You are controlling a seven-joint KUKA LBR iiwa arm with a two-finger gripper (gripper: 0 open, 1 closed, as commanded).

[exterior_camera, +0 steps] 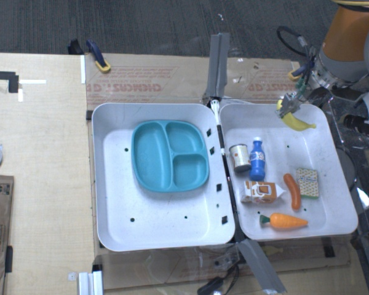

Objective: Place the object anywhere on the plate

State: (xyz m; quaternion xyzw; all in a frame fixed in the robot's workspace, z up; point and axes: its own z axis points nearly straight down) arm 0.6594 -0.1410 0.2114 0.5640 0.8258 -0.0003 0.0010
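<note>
Start at the gripper (pixel 289 106), at the far corner of the right bin (pixel 338 226). You cannot tell from this view whether the jaws are parted or closed; the wrist cabling crowds them. Just beside and below them lies the banana (pixel 299 123), which looks like the thing meant for the plate, though that is a judgement drawn from where the arm is. It seems to rest on the bin floor close under the jaws, and you cannot confirm it sits between them. Its long axis runs roughly left to right across the view, tilted slightly downward to the right, with one end tucked under the jaws and the other pointing away toward the bin's right wall.

Farther from the jaws, toward the near side of the same bin, you see a small can (pixel 238 157), a blue bottle (pixel 257 159), a juice carton (pixel 260 192), a sausage (pixel 291 190), a sponge (pixel 307 182) and a carrot (pixel 283 222).

Well off to the jaws' left, in the left bin (pixel 111 226), sits the teal plate (pixel 170 155) with nothing on it. So the task is barely begun: the pick is unconfirmed, and lift, carry and release all remain.
</note>
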